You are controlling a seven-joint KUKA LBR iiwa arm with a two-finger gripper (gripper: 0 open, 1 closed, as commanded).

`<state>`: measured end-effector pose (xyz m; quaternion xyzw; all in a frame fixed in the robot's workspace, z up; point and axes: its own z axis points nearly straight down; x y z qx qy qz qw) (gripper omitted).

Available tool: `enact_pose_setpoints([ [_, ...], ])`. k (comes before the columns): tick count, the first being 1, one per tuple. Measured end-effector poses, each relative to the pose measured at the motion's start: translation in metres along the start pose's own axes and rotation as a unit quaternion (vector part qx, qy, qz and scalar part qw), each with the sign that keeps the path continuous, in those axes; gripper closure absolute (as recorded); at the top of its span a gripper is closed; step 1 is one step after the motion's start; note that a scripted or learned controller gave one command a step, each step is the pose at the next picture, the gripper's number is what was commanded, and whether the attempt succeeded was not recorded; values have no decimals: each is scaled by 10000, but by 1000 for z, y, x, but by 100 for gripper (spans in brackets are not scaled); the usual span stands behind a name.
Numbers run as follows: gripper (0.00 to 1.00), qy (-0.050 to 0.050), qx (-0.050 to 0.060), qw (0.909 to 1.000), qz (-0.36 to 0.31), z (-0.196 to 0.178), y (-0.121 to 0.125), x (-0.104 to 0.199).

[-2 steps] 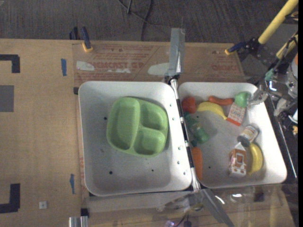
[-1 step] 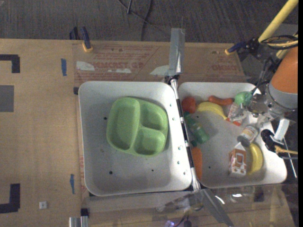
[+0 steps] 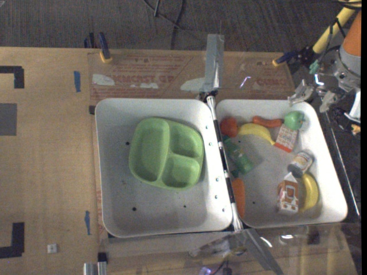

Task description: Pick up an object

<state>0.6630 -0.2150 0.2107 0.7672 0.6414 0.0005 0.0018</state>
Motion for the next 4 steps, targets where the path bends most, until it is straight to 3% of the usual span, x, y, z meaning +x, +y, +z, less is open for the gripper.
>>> enact_pose_setpoints([
  [1,0,-3,-65,9997,-239,101,-27,43],
  [2,0,54,-25,9997,-226,112,7,15],
  [3,100,-7,-116,9997,-238,100,11,12],
  [4,100,3,6,9999,172,-3,-5,54],
])
